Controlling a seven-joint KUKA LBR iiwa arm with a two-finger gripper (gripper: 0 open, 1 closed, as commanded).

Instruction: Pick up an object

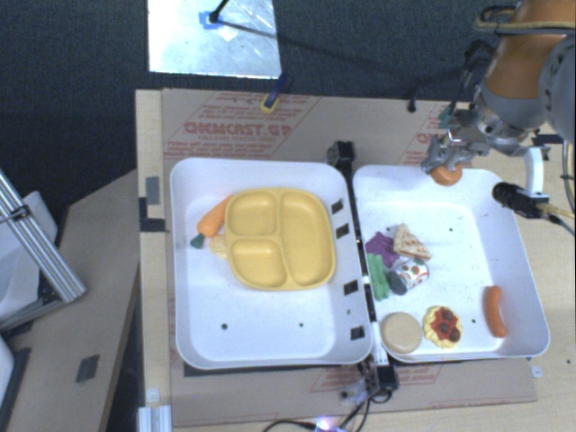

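Observation:
My gripper (445,162) hangs over the far edge of the right bin (504,241), near its back left part. A small round orange object (446,175) sits between and just under its fingers, and the gripper appears shut on it. Lower in the same bin lie a toast wedge (411,240), purple pieces (382,247), a green strip (380,280), a small patterned can (411,274), a tan round bun (401,332), a little pizza (442,325) and a sausage (494,310).
The left bin (193,322) holds a yellow divided plate (274,238) and a carrot (211,219) beside its left rim. A black divider (355,250) runs between the bins. A black fitting (517,199) sits at the right bin's far right rim.

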